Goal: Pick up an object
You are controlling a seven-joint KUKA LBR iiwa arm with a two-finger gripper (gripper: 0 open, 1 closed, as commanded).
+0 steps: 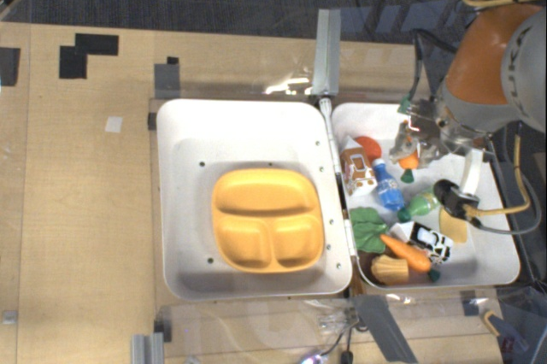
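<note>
Orange toy point(409, 161) in gripper point(411, 155), mid right bin point(504, 268), w/ clutter below.

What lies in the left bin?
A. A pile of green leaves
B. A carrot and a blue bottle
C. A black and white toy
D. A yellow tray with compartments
D: the yellow tray sits alone in the left bin, while the carrot and blue bottle are in the right bin.
</note>
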